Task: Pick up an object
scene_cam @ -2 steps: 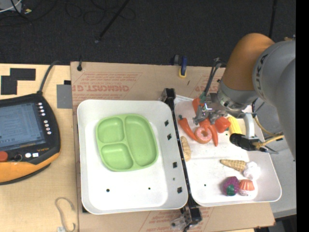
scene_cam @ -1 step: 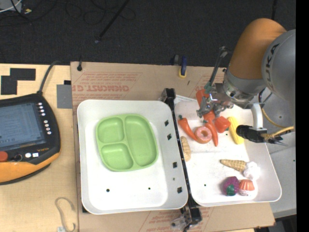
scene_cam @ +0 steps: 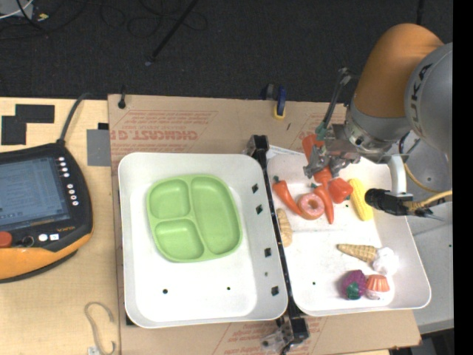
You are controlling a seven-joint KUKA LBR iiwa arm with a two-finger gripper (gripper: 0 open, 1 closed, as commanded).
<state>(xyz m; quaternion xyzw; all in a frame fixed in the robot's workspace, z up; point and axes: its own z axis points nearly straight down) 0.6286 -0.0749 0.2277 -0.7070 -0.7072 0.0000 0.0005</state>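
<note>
two white bins sit side by side before us: the left bin (scene_cam: 140, 287) carries a green divided plate (scene_cam: 194, 217), and the right bin (scene_cam: 414, 272) holds the toy food. we see the gripper (scene_cam: 323, 170) low over the right bin's far end, at a cluster of orange carrots (scene_cam: 287, 196), a pink ring (scene_cam: 311, 205), a red piece (scene_cam: 339, 189) and a yellow piece (scene_cam: 360, 200). we cannot tell how its fingers stand, and an ice-cream cone (scene_cam: 358, 253) lies nearer the front.

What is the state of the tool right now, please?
Tool: cannot be told; it sits low over the toy food in the right bin.
</note>
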